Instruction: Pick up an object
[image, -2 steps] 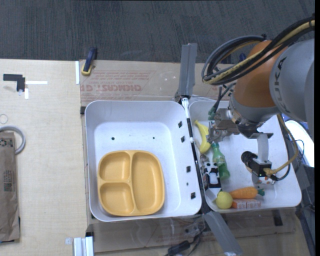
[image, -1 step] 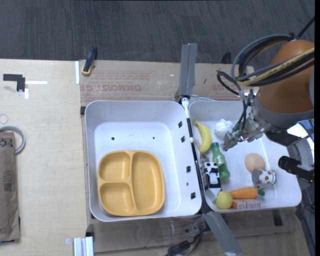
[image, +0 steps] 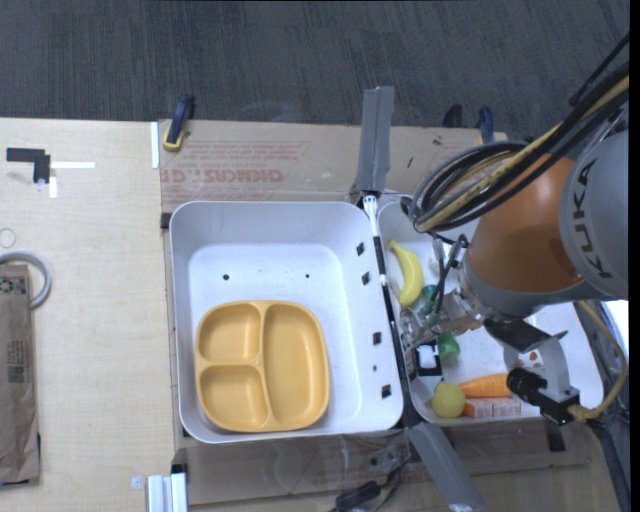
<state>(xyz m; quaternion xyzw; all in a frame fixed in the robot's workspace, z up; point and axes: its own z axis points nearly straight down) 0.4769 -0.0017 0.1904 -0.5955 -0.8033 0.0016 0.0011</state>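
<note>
**Arm low over right bin, food items below**

Camera view, from above at a slant: two white bins side by side on the bench. Left bin (image: 190, 250) holds a yellow divided tray (image: 263, 365) w/ three compartments, lying flat toward the bin's near-left part; nothing visible in the compartments.

Right bin (image: 575, 325) is mostly covered by the arm (image: 540, 240), which comes in from the right, orange band facing the camera, black cables looping over it. Gripper (image: 432, 335) sits low at the bin's left side, close to the wall between the bins. Its tips are lost among wrist hardware and clutter, so can't tell how far open it is or whether it has hold of anything.

Items in right bin: banana (image: 407, 272) along the left wall, just up from the gripper; a green item (image: 447, 346) right beside the gripper, partly hidden; carrot (image: 484, 385) nearer the front edge; yellow lemon-like fruit (image: 448, 400) just left of the carrot, approx touching it.

Bench left of the bins: brown paper bag (image: 17, 370) at the frame edge.
</note>
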